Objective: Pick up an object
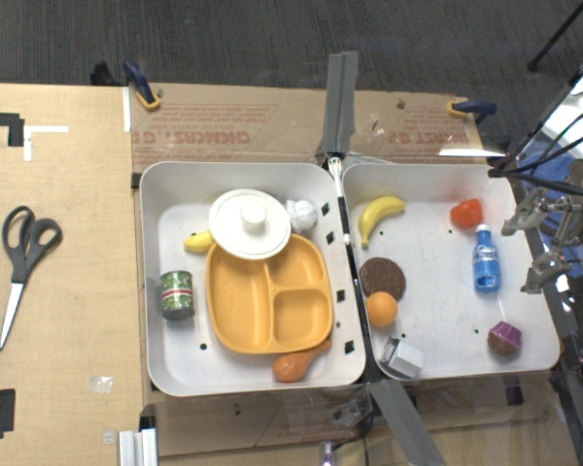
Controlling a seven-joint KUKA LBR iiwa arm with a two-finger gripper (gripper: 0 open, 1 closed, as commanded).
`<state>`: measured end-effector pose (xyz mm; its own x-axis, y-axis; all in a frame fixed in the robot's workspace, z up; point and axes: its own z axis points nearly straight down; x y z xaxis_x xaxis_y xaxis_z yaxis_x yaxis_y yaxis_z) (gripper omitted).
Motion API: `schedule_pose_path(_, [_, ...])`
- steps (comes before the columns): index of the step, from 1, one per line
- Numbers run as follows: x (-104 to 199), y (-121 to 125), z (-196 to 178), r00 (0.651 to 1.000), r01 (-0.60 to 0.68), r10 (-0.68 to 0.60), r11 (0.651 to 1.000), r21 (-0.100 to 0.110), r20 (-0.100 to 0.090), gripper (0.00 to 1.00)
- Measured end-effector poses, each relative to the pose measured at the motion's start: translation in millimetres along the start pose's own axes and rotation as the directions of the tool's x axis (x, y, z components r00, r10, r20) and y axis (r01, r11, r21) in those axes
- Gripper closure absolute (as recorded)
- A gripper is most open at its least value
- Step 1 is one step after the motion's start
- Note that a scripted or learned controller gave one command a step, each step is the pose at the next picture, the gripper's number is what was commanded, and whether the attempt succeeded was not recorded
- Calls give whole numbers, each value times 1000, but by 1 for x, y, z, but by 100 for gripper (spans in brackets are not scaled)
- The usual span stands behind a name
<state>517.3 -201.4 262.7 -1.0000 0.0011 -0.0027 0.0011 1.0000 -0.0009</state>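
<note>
A tan wooden bench (58,357) fills the left and lower part of the view, with dark grey floor (223,17) beyond its far edge; a brown cardboard sheet (233,129) lies behind the bins, held by two blue clamps (141,83), and its red print runs upside down and is too faint to read with confidence.

The left white bin (146,260) holds an orange plastic tray with three compartments (243,309); a round white lid with a knob (250,223) overlaps the tray's far rim; a small green can with a red-and-white label (177,294), its lettering too small to read, stands just left of the tray.

The right white bin (437,348) holds a yellow banana (377,214), a dark brown round disc (382,278) and an orange ball-shaped fruit (381,308) touching the disc, all near its left wall; a red lump (465,213), a blue plastic bottle with a white cap (484,258) and a small purple piece (504,337) lie toward its right side.

The metal gripper (542,241) hangs over the right bin's right rim, amid cables; whether it is apart or together cannot be told; nothing shows clamped in it; the blue bottle lies just beside it to the left, apart from it, and the red lump and purple piece are near.

Black-handled scissors (19,260) rest on the bench, well left of the bins.
</note>
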Motion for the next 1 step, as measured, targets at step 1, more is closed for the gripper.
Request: schedule_pose_path(1, [11, -19, 160, 1000, -10, 10, 1000, 0, -1, 0])
